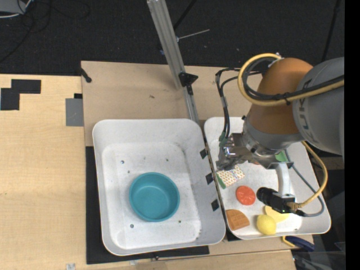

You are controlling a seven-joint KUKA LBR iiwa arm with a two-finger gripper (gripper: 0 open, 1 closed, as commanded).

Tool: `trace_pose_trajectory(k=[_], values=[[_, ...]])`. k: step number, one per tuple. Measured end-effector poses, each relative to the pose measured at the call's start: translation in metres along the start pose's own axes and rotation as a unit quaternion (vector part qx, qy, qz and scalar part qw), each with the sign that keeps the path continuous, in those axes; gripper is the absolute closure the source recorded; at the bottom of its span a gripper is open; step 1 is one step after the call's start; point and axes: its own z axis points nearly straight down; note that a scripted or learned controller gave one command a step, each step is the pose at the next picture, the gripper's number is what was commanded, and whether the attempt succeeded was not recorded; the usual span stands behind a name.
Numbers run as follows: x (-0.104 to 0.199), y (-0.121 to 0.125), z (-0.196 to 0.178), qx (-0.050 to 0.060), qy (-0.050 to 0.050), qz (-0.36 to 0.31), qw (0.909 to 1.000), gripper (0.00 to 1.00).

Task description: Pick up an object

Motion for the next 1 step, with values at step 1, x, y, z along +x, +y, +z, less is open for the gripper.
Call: trace_pose_trajectory(k=[1], values=[[0.0518,0.011,0.0073,0.0,0.0,0.0,1.0,1.0]])
